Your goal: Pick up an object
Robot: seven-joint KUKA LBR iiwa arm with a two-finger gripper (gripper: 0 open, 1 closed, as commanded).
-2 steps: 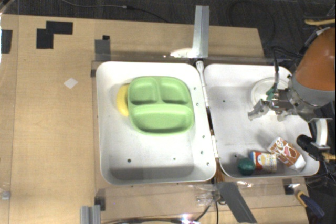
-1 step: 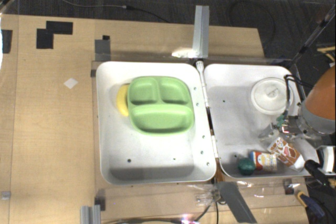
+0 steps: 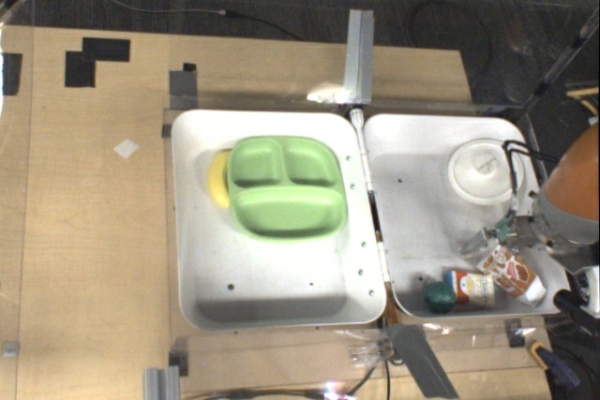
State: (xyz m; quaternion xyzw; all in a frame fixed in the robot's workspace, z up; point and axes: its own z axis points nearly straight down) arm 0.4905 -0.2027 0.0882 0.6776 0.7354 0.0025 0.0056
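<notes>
In the right bin [image 3: 412,201], a small bottle [image 3: 461,288] with a green cap and an orange label lies on its side near the front wall. A red and white packet [image 3: 512,274] lies just to its right. A white round bowl [image 3: 482,170] sits at the back right. My gripper [image 3: 504,237] hangs low at the bin's right side, just above the packet, under the arm's orange band [image 3: 577,175]. The left bin [image 3: 272,281] holds a green divided plate [image 3: 284,185] with a yellow object [image 3: 217,179] partly under its left edge.
A metal post [image 3: 359,56] stands behind the wall between the two bins. Black cables [image 3: 520,159] loop over the right bin's rim by the bowl. Wooden bench surface [image 3: 84,229] stretches to the left.
</notes>
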